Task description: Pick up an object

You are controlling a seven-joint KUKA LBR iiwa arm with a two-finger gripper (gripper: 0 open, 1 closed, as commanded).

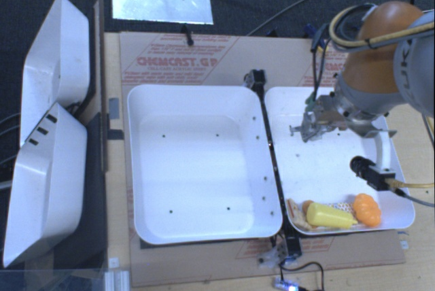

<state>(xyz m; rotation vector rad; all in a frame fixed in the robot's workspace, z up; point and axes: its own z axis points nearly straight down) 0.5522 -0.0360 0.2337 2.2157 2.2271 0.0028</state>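
Two shallow white bins sit side by side on the tabletop (204,52), which is covered by a sheet of brown cardboard with red printing. The left bin (197,160) shows a bare white floor dotted with a few small dark holes. The right bin (326,167) holds a small cluster of things pressed into its near edge: a yellow object (329,216) lying on its side, an orange ball-like object (368,209) just beside it on the right, a brownish piece (308,207) at the yellow object's left end, and something pale and patterned (343,207) tucked behind them, too small to name. The grey arm (380,58), with its orange band, reaches in from the right and hangs over the far half of the right bin. Its hand (311,128) sits above the bin floor near the divider between the bins, well apart from the cluster of objects at the near edge. Nothing is visible between its fingers, and I cannot tell whether they stand wide or narrow, since they are small and dark against the arm's body. A black cylindrical fitting (367,173) with a cable juts out below the wrist, over the right side of that bin.
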